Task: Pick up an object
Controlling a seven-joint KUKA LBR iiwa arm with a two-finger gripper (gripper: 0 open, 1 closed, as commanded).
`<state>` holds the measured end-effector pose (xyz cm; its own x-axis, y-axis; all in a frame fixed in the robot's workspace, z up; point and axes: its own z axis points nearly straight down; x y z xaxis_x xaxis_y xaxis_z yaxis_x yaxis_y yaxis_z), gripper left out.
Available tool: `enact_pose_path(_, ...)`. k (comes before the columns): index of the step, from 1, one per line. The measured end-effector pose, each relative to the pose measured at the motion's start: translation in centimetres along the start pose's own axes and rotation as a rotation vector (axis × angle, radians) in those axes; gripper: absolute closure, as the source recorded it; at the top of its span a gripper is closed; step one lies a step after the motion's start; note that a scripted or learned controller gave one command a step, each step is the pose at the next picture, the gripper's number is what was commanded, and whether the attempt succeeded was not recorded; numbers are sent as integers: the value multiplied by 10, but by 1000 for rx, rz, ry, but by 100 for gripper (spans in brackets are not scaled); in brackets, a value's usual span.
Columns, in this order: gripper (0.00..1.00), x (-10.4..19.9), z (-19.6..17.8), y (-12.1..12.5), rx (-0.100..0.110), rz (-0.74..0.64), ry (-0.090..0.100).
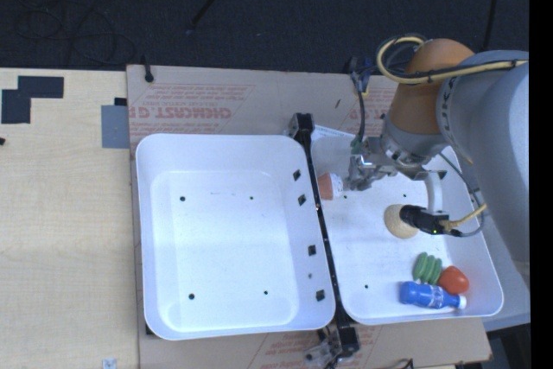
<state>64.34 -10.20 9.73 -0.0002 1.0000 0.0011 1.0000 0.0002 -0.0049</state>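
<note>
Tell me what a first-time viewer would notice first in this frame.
The big grey arm with its orange band, reaching in from the right over the right bin, its tool near that bin's upper left. Next, the bright cluster in that bin's lower right corner: a blue bottle, a green object and a red-orange object.

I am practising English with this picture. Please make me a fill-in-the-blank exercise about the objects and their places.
1. The blue bottle lies in the ____ bin.
2. The red object lies beside a ____ one.
3. The gripper hangs over the ____ bin.
4. The arm has an ____ band.

Missing words: right; green; right; orange
</note>
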Motion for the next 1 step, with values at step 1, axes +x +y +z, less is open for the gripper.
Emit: enact_pose_path(1,100,-1,-9,0,2,2,0)
